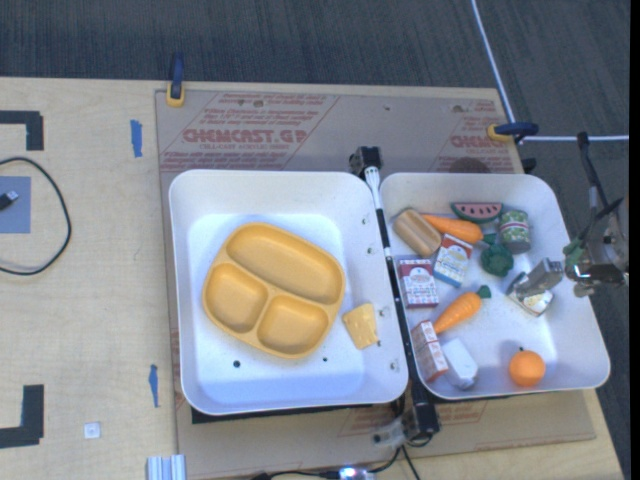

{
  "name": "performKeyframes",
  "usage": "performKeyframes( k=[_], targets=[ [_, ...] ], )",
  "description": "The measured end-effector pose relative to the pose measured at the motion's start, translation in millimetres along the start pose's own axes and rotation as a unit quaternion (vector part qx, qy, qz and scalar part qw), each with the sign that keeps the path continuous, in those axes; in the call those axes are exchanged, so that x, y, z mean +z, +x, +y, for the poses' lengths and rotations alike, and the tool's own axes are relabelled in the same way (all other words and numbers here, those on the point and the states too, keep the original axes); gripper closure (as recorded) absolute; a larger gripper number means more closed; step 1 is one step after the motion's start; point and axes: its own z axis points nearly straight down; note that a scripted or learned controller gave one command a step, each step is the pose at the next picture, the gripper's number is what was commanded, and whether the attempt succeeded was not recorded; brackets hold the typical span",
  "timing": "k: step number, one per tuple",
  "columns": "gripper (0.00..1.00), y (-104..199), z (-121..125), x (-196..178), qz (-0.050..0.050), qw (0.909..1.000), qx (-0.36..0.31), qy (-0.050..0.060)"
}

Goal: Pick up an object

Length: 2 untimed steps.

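Two white bins: left bin (pixel 190 268) holds yellow tray (pixel 273 288) and cheese (pixel 361 325), right bin (pixel 580 363) toy foods; tool (pixel 590 263) at its right rim, grip indeterminable.

Bare floor along the right bin's (pixel 590 360) near-right side, between orange (pixel 526 368) and foil packet (pixel 534 290).

Looked like a robotics lab: pale plywood bench (pixel 80 298) with black tape markers (pixel 24 128), brown masked acrylic sheet (pixel 330 128) clamped down, loose black cable (pixel 45 228), grey carpet floor (pixel 300 18).
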Motion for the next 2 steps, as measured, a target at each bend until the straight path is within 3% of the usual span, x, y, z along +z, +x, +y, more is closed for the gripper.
performKeyframes(
  k=[1, 2],
  targets=[
    [0.0, 51, -6, 119, 0.0, 1.0, -0.001, -0.002],
    [1.0, 50, -5, 108, -0.002, 1.0, 0.0, -0.005]
  ],
)
